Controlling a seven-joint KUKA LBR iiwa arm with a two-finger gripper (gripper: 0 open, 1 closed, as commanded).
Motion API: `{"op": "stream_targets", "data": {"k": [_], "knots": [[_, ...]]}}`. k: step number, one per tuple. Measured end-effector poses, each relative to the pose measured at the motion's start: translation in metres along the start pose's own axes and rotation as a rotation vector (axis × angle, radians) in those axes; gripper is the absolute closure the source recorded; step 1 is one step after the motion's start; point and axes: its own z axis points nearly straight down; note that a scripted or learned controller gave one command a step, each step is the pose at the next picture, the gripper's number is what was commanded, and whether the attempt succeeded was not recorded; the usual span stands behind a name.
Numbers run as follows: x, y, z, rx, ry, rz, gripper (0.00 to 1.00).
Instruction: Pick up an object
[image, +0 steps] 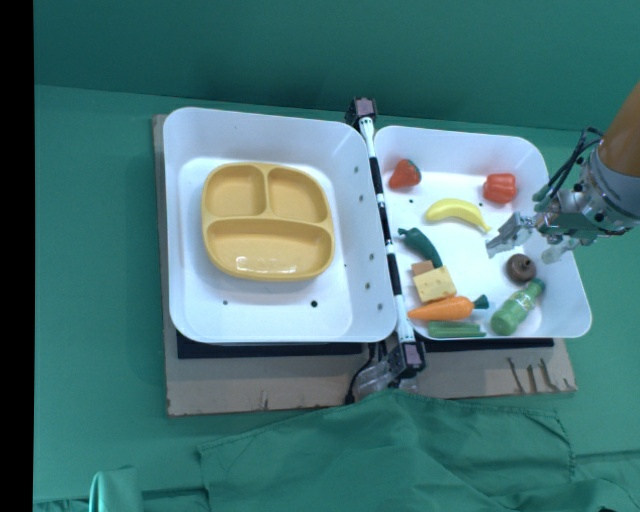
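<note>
My gripper (527, 240) hangs above the right bin (455, 140), near its right wall, and its two fingers stand apart with nothing between them. Closest to me, just below the fingers, lies a small brown round piece (519, 267); I judge it the easiest thing to take. To do this well I should place the fingers on both sides of it, go straight down, and close only when they are low enough, because such a round thing can roll away. A little further below is the green bottle (516, 308), lying tilted near the bin's corner. To my left is the yellow banana (456, 212), and just above me the red pepper (500, 187). Much further left, in the other bin, rests the yellow divided plate (267, 221).
</note>
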Motion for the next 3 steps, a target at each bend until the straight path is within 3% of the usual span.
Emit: {"op": "stream_targets", "data": {"k": [1,2,3], "knots": [[-0.001,0.001,-0.012,-0.006,-0.003,0.003,1.00],[0.034,-0.012,-0.061,-0.006,0.000,-0.005,1.00],[-0.026,0.031,-0.095,-0.008,-0.004,0.002,1.00]]}}
